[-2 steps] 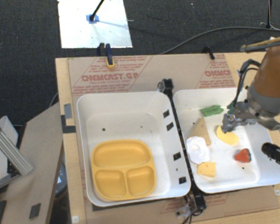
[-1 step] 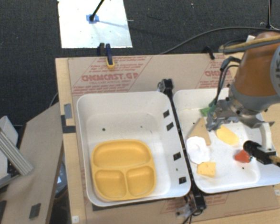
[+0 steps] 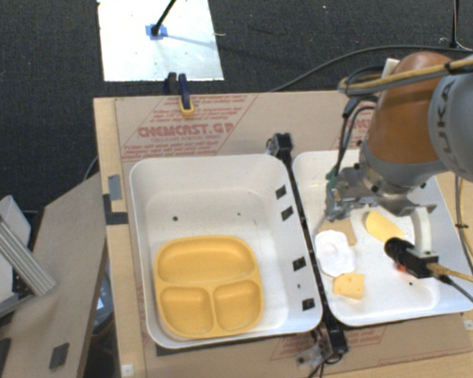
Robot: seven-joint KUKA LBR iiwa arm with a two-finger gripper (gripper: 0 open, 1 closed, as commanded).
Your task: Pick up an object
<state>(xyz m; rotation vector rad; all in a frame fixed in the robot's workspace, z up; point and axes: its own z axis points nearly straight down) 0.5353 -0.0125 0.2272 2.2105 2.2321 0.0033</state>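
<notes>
Lying in bin point(image 3: 394, 298), pale yellow wedge point(image 3: 349, 286)

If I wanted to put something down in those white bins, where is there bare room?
The left bin has the most: its whole far half, between the back wall and the yellow tray, is bare. The right bin is crowded: a white disc, a cheese wedge and a yellow piece lie close together by the arm.
</notes>
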